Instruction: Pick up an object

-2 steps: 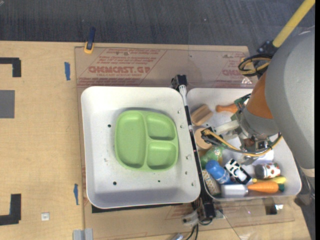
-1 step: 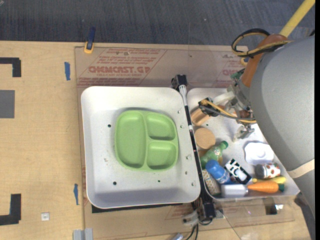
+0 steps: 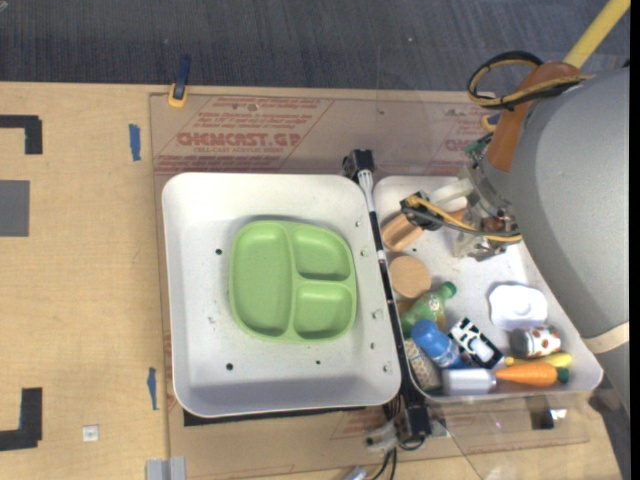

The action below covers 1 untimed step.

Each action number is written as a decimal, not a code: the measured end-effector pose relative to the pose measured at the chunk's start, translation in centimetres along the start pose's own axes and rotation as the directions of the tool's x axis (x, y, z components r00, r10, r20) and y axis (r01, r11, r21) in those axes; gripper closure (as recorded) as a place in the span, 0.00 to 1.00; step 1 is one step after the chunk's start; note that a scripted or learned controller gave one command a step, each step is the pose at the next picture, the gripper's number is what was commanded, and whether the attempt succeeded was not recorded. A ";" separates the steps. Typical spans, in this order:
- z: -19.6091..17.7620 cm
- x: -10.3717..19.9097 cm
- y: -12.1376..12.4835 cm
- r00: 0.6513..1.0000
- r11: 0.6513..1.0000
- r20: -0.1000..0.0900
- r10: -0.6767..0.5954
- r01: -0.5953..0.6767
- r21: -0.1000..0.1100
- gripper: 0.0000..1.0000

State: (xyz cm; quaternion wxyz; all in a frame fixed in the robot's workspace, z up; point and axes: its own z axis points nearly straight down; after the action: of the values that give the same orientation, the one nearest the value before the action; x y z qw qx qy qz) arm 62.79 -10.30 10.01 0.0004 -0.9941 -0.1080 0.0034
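Grey and bulky, the arm (image 3: 585, 198) is seen closest to the lens, covering the far right part of the right bin (image 3: 575, 353). Its orange band (image 3: 510, 123) is seen above the wrist, and the gripper (image 3: 478, 230) is lowered into the far end of that bin; whether it is wide, narrow or holding anything cannot be told, since the tips are lost among cables and clutter. Two white bins are counted, side by side, touching along a black divider. In the left bin (image 3: 200, 298) one green plate (image 3: 293, 279) with three compartments is seen, lying flat near the middle. In the right bin the loose objects are crowded. Just left of the gripper a tan block (image 3: 400, 230) is seen, and nearer than it a round tan disc (image 3: 410, 275). Nearer again than the disc, a green bottle (image 3: 428, 302) and a blue bottle (image 3: 433, 343) are found, with a black-and-white toy (image 3: 476, 342) beside the blue one. A white lump (image 3: 517, 305) is seen right of the toy. Along the near wall of the right bin one carrot (image 3: 527, 374) and one white tube (image 3: 468, 379) are laid. A small figure (image 3: 541, 343) is seen just beyond the carrot.
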 end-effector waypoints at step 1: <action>-8.6 -7.7 -3.7 0.984 0.984 -0.005 -0.177 0.177 0.003 1.00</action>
State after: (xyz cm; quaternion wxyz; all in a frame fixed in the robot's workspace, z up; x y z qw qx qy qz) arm 54.55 -8.35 18.67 0.0026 -0.9807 -0.1957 0.0012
